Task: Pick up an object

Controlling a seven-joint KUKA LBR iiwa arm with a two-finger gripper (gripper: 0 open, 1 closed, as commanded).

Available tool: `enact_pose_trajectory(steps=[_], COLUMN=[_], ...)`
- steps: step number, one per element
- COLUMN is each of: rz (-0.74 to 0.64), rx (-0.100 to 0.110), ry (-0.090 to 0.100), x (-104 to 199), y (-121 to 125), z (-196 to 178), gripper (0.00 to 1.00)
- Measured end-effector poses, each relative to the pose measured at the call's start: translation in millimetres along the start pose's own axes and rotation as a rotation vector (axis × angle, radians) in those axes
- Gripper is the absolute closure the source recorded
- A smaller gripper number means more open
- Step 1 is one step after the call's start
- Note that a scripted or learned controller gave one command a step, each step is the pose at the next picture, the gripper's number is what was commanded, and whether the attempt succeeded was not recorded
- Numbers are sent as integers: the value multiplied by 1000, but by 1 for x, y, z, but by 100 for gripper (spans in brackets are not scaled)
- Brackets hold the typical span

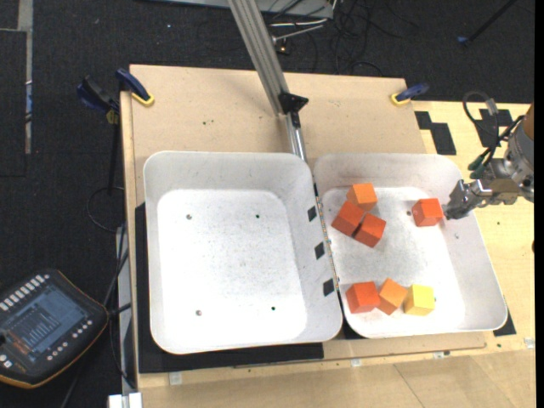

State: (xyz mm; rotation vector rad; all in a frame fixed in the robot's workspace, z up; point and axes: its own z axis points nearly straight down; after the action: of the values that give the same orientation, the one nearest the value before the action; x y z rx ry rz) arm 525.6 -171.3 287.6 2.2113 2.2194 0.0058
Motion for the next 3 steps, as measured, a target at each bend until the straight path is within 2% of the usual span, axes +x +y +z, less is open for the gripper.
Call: enact_pose_trajectory(steps=[1, 2, 3], rz=[-4, -5, -5], rx=[10, 9, 12], ry=[5, 6, 6], x=[51, 106, 162], y=[-2, -1, 5], z=[19, 16, 36], gripper=[100, 100, 100])
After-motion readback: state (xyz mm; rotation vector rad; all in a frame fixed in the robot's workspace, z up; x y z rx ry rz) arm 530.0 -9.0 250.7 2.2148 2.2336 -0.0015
